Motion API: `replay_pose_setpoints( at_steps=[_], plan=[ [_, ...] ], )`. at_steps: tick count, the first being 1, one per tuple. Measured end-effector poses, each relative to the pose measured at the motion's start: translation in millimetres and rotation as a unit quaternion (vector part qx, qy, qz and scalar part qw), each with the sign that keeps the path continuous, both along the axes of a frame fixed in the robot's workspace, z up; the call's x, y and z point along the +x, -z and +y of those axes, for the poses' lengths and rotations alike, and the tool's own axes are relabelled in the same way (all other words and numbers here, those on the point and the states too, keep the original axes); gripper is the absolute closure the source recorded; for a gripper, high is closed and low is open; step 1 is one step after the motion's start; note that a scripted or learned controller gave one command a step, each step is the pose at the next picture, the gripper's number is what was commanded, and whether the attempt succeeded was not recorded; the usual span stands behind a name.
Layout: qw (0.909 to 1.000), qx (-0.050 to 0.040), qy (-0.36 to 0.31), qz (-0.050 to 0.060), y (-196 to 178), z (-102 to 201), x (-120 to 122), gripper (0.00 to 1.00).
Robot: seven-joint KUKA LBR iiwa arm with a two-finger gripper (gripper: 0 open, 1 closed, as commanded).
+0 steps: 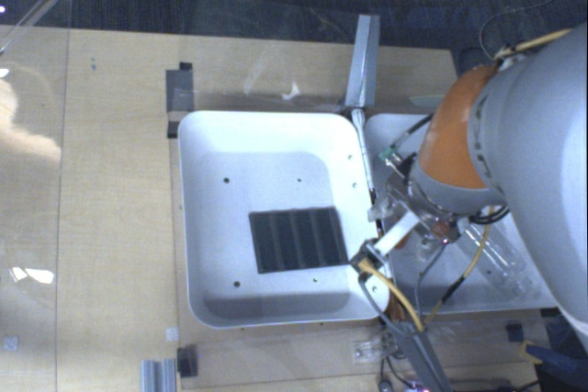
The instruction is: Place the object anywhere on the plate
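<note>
Placement pending: my jaws (state cannot tell, wrist (447, 184) hides them) hang over the right bin (397, 126), faint clear object (501, 260) just beside them, dark ribbed plate (296, 240) bare in the left bin (204, 197) beyond.

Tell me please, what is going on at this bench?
A grey robot arm with an orange band reaches in from the right, its wrist over the right bin, close to the left bin. A dark ribbed rectangle lies flat on the left bin's floor, apart from the arm. Whether the arm holds anything cannot be seen.
</note>
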State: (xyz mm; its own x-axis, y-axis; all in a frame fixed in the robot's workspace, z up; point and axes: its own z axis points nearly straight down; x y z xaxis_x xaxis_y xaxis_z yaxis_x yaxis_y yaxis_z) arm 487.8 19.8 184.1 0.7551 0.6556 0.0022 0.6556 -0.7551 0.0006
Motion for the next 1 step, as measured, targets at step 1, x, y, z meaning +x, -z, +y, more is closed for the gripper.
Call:
replay_pose_setpoints(
  at_steps=[1],
  plan=[
    [0.9993,0.0002,-0.039,0.0,0.0,58.0,-0.7,0.0]
  ],
)
